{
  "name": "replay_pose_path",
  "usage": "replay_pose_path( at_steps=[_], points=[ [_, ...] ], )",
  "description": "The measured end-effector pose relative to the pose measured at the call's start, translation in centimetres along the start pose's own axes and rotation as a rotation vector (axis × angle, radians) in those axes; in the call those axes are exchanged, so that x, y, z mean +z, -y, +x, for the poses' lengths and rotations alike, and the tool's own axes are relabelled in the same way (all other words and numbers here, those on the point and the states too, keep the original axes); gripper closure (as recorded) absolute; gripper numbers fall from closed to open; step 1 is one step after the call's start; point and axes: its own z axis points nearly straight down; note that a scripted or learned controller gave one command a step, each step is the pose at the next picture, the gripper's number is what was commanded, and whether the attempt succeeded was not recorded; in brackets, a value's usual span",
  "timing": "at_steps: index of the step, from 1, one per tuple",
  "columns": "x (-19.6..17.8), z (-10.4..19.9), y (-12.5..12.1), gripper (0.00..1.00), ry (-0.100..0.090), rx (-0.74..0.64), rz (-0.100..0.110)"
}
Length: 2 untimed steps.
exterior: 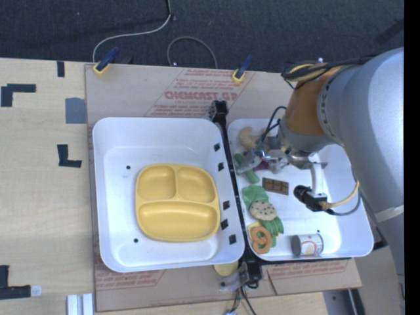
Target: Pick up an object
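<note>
Camera view, from above and at a slant: grey arm (pixel 367 117) reaching in from the right, orange band (pixel 303 110) above the wrist, wrist bent down over the far-left part of the right bin (pixel 348 231). Gripper (pixel 261 155) low among the small things near that bin's left wall; cannot tell whether spread or pressed together, nor whether anything sits in it. Just beside it, a pale lump (pixel 246 136) toward the far-left corner and a brown chocolate bar (pixel 275 187) nearer the middle. Toward the near-left corner: green leaf (pixel 252 194), speckled cookie (pixel 263 209), orange pretzel (pixel 260 238). Small can (pixel 307 245) lying on its side by the near edge. Yellow divided plate (pixel 177 201) in the middle of the left bin (pixel 111 143).
</note>
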Motion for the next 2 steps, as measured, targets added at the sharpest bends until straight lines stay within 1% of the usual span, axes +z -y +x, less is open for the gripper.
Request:
replay_pose_path(
  at_steps=[1, 2],
  points=[
    [-1.7, -0.1, 0.0, 1.0, -0.001, 0.001, -0.002],
    [-11.0, 3.6, 2.1, 1.0, -0.006, -0.001, -0.001]
  ],
)
